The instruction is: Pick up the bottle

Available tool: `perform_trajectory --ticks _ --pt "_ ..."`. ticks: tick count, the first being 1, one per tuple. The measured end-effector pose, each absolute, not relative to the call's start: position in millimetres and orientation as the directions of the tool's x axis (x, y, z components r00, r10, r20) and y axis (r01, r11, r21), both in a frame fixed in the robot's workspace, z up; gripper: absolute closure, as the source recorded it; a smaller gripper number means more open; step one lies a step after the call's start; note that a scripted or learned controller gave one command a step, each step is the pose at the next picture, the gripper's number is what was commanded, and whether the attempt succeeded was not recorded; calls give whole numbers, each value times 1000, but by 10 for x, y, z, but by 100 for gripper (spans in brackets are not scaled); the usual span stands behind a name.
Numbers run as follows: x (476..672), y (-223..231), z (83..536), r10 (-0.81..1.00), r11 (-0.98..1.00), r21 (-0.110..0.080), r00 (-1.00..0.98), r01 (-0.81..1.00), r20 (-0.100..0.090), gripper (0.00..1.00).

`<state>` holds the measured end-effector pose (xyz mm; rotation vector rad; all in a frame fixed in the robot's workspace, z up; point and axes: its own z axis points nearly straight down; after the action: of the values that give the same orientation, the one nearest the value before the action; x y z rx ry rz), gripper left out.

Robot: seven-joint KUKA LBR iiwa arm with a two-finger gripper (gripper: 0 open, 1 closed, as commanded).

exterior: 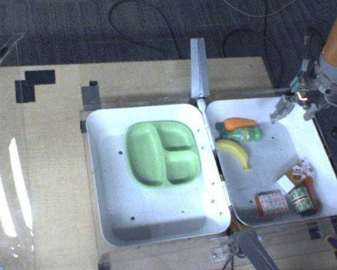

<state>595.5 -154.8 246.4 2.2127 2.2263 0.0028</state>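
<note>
A small green bottle (245, 135) lies on its side in the right bin (277, 156), near the bin's upper left. It rests between an orange carrot (239, 123) and a yellow banana (233, 152). My gripper (294, 110) hovers over the bin's upper right corner, well to the right of the bottle. Its fingers (279, 110) are spread open and hold nothing.
The left bin (114, 220) holds a green divided tray (161, 152). In the right bin's lower right corner sit a red and white packet (300, 174), a red box (271, 203) and a green can (303, 200). A metal divider post (198, 69) stands between the bins.
</note>
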Motion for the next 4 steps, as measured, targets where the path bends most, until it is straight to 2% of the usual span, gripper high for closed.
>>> perform_trajectory --ticks 1,2,3,4 --pt "6568 -1277 1024 1000 28 -8 -28 1000 2 0" --pt "6381 -994 869 991 -131 7 131 991 1 0" --pt "6411 -971 994 992 -128 14 128 992 4 100" --pt "6409 -972 993 992 -129 14 128 992 4 0"
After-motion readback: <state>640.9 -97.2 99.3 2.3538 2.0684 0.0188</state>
